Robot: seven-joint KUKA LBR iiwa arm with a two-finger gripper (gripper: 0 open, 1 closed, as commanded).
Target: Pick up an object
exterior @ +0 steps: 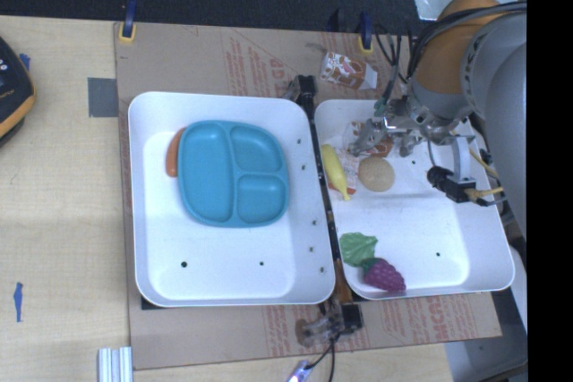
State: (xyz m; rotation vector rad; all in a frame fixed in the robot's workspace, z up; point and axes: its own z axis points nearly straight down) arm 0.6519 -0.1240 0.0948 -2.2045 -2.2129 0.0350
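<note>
Two bins side by side on the table

The left bin (148, 192) holds a divided plate (235, 172). In the right bin (466, 255), a banana (335, 170) lies at its left wall, a round ball (376, 174) just right of it, grapes (383, 275) at the lower left.

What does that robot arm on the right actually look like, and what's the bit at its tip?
The arm is thick, rounded and smooth grey, with an orange band above the wrist. Black cables loop around it. At its tip sits a small metal claw, grey and silver with a few reddish spots, too cluttered to make out in detail.
</note>
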